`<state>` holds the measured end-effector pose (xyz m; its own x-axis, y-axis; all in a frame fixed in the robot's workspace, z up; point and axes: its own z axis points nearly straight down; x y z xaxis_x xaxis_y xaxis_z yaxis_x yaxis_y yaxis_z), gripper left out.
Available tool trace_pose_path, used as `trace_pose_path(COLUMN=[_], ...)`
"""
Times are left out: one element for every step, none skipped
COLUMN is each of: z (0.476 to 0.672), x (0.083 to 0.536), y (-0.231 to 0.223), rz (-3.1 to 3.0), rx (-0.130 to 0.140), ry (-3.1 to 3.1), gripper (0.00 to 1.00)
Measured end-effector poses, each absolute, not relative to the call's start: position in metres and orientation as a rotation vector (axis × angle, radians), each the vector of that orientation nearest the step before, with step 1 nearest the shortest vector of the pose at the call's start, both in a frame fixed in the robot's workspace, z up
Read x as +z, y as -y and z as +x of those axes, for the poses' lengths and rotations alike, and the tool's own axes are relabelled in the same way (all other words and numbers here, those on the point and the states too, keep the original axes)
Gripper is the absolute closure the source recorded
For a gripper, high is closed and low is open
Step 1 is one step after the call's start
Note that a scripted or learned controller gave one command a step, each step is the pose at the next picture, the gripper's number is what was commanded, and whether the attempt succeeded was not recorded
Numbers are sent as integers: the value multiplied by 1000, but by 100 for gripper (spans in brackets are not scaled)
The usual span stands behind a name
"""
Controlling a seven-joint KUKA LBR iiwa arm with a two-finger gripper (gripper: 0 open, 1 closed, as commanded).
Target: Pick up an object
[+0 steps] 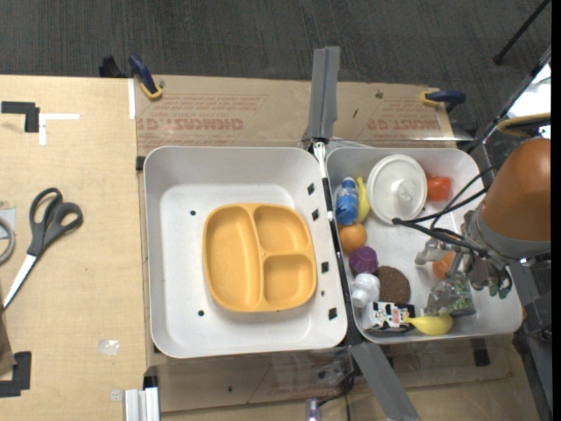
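Observation:
The right bin (465,160) holds several small items. Among them are a white round lid (399,187), a red-orange piece (438,185), a blue and yellow bottle (348,202), an orange ball (352,237), a purple lump (363,259), a brown disc (392,283), a black-and-white toy (390,316) and a yellow banana (429,324). My gripper (454,274) hangs low over the right side of this bin. It is just above a greenish patterned item (450,301) and beside a small orange thing (444,263). Cables and the wrist hide the gripper's tip.
The left bin (166,261) carries a yellow divided plate (260,257). Scissors (44,226) lie on the bench to the far left. A grey bar (323,95) rises between the bins at the back. Blue clamps (145,75) hold the cardboard behind.

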<state>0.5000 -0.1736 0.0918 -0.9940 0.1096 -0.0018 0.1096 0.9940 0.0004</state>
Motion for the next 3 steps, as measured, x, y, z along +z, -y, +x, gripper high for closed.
trace_pose_path(z=[570, 525, 527], x=[93, 93, 103], y=[166, 222, 221], rz=[191, 253, 247], rx=[0, -1, -3], ry=[-3130, -3127, -3124], gripper=[0, 0, 100])
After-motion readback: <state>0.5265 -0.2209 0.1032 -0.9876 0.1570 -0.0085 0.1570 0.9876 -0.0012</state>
